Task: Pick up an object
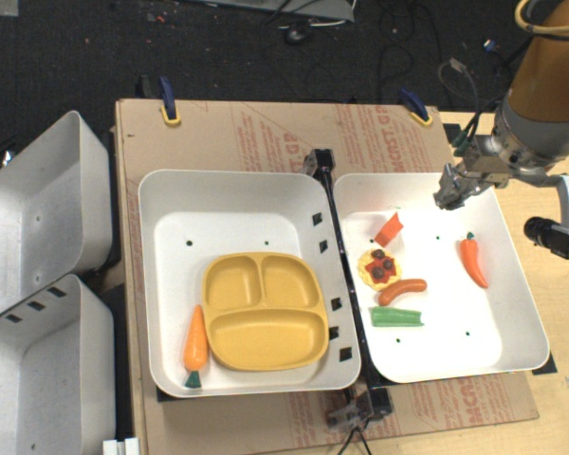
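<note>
The gripper (pixel 449 197), its opening impossible to tell, hovers above the right bin (pixel 512 349); next it must descend onto the red wedge (pixel 389 228).

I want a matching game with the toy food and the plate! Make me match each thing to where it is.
Things:
1. yellow plate
2. carrot
3. sausage
4. chili pepper

Places:
A. right bin, nearest its right wall
B. left bin, in the middle
C. right bin, just above the green bean
D. left bin, left of the plate

Pairs: 1-B, 2-D, 3-C, 4-A
</note>
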Action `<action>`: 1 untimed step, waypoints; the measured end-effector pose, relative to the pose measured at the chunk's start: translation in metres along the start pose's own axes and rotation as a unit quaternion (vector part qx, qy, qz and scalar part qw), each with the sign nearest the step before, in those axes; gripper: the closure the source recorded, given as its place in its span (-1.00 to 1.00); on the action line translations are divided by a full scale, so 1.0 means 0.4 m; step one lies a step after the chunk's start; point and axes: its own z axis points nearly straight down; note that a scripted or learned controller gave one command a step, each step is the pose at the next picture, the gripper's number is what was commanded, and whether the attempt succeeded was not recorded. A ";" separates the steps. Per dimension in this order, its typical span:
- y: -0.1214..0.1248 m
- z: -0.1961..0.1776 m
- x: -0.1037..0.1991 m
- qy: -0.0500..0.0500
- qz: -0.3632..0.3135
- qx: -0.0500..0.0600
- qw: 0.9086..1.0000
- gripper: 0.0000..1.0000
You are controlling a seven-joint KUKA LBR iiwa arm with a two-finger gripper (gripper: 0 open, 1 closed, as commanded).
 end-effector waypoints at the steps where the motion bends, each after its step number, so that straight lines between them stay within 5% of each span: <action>1: -0.018 0.000 0.129 0.000 0.000 0.000 1.000 1.00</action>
